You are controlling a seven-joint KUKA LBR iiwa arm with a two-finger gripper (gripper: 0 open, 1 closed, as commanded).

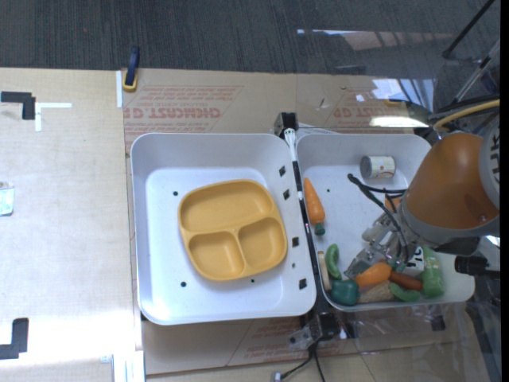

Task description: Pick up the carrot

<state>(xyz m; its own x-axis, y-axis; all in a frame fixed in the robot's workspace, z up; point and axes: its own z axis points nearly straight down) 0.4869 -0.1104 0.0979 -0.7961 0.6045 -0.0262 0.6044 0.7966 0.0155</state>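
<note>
Dark carpet at top, pale wood bench (64,237) below, brown cardboard sheet (207,106) under two shallow white bins set side by side. Left bin (151,213): yellow three-compartment tray (232,229), roughly centred, lying flat. Right bin (338,153): carrot (314,202) with green top at its lower end, lying lengthwise just beside the left wall, near the divider between bins, well apart from the gripper. Small white cylinder (378,166) on its side near the far wall. Clutter along the near edge: green pepper-like piece (332,259), dark teal round item (345,293), second orange piece (374,274) touching or just under the gripper area, red piece (406,280), more green items (429,281) at the right. Grey arm with orange band (453,185) in from the right, covering the bin's right side. Gripper (380,249) down low over the near clutter, metal parts and cables tangled in view; finger gap too obscured, cannot tell how far apart or whether anything is caught. Blue-and-yellow object (131,68) at cardboard's far left corner.
</note>
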